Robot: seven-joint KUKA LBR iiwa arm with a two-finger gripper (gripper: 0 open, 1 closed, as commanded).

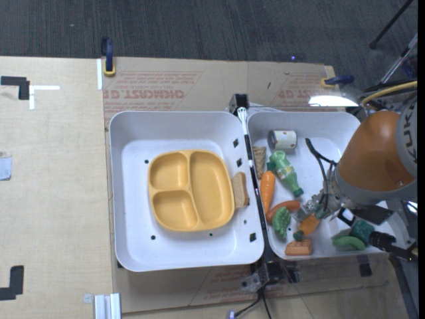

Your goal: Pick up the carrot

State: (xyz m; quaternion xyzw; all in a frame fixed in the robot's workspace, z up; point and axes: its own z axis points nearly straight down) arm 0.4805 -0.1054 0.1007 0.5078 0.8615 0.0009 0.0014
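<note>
Left bin (126,198): shallow white plastic, holding a yellow three-compartment plate (191,190); a tan slice of toy bread (240,190) leans at the plate's right edge.
Right bin (332,128): shallow white plastic, cluttered with toy food.
Carrot (267,189): orange, tapered, lying near the right bin's left wall, beside a green plastic bottle (285,171).
Can (283,139): small, white, on its side.
Gripper (317,208): low over the clutter, right of the carrot; cannot tell its state.
</note>
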